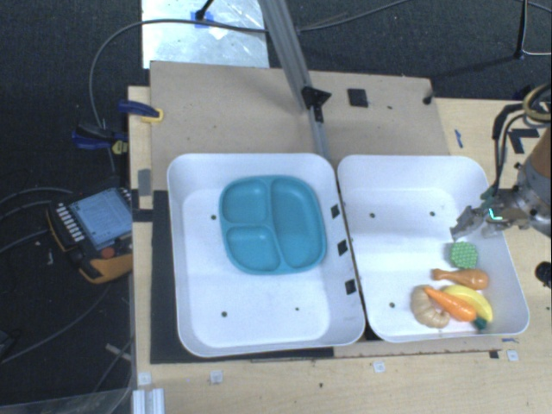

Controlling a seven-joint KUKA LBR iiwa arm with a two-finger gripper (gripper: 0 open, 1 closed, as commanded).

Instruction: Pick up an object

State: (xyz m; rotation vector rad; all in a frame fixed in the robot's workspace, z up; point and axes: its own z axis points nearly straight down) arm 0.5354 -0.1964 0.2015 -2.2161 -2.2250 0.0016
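Observation:
Toy foods lie in the near right corner of the right bin (397,188): a green round piece (464,254), a brown drumstick (462,277), an orange carrot (452,304), a yellow banana (472,299) and a tan lumpy piece (427,307). My gripper (473,222) reaches in from the right edge and hangs just above and behind the green piece. Nothing shows between its fingers.
The left bin (198,317) holds a blue divided plate (272,224). A grey pole (290,50) slants over the bench behind the bins. Cables, clamps and a small device (95,222) lie on the floor at left.

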